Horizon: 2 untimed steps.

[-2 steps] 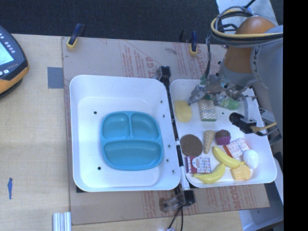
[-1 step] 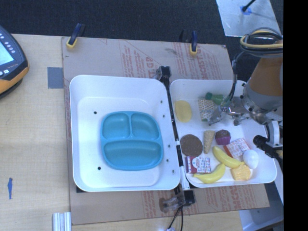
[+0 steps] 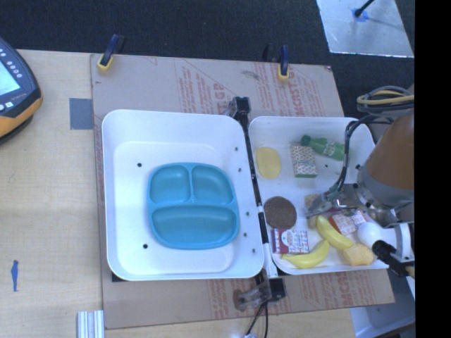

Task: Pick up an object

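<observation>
In the camera view, two white bins sit side by side on the counter [image 3: 49,210]. The left bin [image 3: 120,189], centre frame, holds a blue divided plate [image 3: 192,205]. The right bin [image 3: 264,129] is crowded: a pale yellow disc [image 3: 268,162], a green bottle [image 3: 323,147], a brown round piece [image 3: 280,212], a red-and-white packet [image 3: 291,241] and two bananas [image 3: 320,243]. The gripper [image 3: 330,201] reaches in from the right edge, low over the bananas; whether its jaws are apart or together cannot be told.
</observation>
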### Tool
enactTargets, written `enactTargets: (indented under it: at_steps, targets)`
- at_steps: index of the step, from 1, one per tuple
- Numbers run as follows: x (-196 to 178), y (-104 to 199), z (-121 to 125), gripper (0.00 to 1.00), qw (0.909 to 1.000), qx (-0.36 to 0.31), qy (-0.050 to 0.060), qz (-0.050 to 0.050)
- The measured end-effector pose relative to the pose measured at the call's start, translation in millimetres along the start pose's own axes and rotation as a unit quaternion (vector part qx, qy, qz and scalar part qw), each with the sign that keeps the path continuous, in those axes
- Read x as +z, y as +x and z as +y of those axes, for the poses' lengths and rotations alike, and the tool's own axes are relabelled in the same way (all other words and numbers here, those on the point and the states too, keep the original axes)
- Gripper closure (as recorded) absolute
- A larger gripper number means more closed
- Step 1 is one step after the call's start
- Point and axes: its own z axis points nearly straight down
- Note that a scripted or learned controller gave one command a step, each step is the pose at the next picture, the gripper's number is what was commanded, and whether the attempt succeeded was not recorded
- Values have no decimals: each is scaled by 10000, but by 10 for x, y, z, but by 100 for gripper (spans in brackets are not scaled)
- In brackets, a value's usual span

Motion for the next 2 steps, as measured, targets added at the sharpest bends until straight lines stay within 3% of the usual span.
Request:
enactTargets:
  at_steps: [1,2]
  targets:
    - [-131,-34,27,100,10000,-4,-7,-25]
    - [-623,276,644,100,10000,-22,14,23]
